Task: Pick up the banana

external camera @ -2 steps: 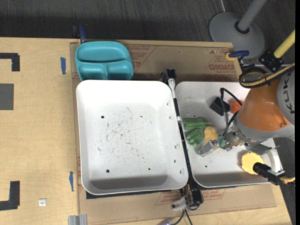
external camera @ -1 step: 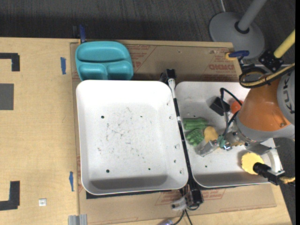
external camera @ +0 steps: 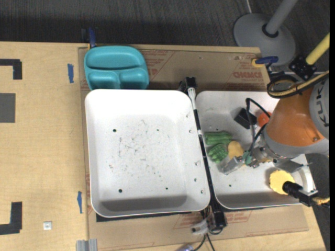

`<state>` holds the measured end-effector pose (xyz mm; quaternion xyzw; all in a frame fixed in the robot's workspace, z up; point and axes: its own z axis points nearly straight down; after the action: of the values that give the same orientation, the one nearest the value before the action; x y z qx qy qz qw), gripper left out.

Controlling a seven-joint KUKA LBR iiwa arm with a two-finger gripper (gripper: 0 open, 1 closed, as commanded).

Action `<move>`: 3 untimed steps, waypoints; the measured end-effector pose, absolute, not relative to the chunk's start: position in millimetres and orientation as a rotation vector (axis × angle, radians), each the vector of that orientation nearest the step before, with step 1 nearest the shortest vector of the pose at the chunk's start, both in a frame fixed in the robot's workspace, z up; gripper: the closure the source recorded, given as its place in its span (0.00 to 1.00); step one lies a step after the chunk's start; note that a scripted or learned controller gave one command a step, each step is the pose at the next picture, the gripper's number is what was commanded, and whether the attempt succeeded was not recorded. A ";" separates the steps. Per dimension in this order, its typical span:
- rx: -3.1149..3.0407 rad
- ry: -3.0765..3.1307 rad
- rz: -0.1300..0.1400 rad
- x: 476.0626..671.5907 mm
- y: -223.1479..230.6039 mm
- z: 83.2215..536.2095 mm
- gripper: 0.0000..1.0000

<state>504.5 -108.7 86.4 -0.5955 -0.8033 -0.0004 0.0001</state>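
From my remote station I watch the arm [external camera: 298,124] reach in from the right and hang low over the right-hand bin [external camera: 230,197], its gripper [external camera: 242,160] down among a small cluster of objects near the bin's left wall. Whether the hand is spread or pressed together I cannot tell; the wrist and cabling hide the fingertips, and nothing is clearly pinched between them.

The yellow piece [external camera: 235,149] just beside the gripper is, I judge, the banana, lying partly tucked against a green toy [external camera: 217,144]. A second yellow object [external camera: 280,180] sits apart, toward the bin's near right corner, partly under the arm; it looks rounder, so I take it for something else, though I cannot be sure. A small orange item [external camera: 263,118] peeks out beside the orange band.

I read this as the reach-and-grasp step: the tool is at the cluster, but no lift has begun. The next move calls for closing squarely on the yellow piece without catching the green toy, then rising straight up clear of the bin wall.

The left-hand bin [external camera: 141,150] shows only scuffs. A teal divided tray [external camera: 116,68] sits behind it. Red print runs along the cardboard [external camera: 246,67] under the bins, too small to read with confidence; letters on the arm's casing at the right edge are cut off.
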 end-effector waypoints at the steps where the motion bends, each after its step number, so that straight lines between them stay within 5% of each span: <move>1: -2.589 -1.782 0.000 481.1 -224.1 189.2 0.00; 2: -2.288 -2.169 -0.002 481.4 -203.5 115.8 0.00; 3: -2.198 -2.248 0.000 479.7 -185.9 104.8 0.00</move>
<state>479.7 -185.9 104.8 -0.6992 -0.7149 -0.0001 -0.0013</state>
